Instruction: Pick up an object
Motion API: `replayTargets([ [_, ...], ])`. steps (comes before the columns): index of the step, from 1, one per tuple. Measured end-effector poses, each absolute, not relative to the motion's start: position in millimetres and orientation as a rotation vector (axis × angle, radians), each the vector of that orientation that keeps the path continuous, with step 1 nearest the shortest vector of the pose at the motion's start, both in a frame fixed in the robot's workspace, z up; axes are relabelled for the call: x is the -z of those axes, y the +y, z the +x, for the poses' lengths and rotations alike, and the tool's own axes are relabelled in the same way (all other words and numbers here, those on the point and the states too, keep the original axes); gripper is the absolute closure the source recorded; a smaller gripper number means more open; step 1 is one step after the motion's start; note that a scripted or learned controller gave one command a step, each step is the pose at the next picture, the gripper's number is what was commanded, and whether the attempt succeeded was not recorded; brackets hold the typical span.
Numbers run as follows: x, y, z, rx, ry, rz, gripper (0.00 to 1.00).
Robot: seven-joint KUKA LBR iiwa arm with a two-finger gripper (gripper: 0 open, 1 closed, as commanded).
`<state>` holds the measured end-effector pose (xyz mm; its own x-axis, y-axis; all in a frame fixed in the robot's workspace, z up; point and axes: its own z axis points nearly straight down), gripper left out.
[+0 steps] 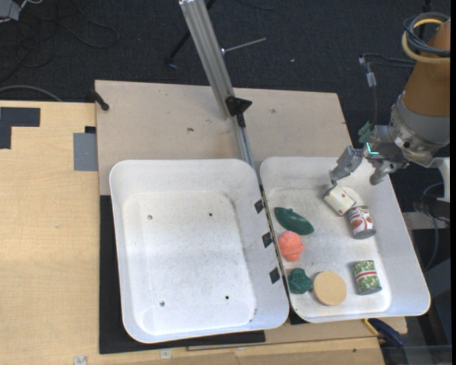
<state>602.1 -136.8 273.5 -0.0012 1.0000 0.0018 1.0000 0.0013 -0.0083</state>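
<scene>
My gripper (362, 169) hangs over the back of the right bin (410, 295), its two fingers spread open with nothing between them. Just below it lies a small white cylinder (339, 199). A red-and-white can (359, 222) lies beside that. A green can (365, 277) and a tan round disc (330, 287) sit near the front. A dark green leaf-like piece (293, 220), an orange-pink lump (290, 245) and a small green lump (299, 281) lie along the bin's left side.
The left bin (129, 196) stands beside the right one, with black clips (267, 239) along the shared rim. A slanted aluminium rail (213, 59) rises behind the bins. The arm's grey and orange wrist (427, 82) stands at the right.
</scene>
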Motion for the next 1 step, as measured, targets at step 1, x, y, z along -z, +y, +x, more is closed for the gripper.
replayTargets([
  [1,-276.1,-137.2,602.7,-0.003,-2.220,-2.218,0.00],
])
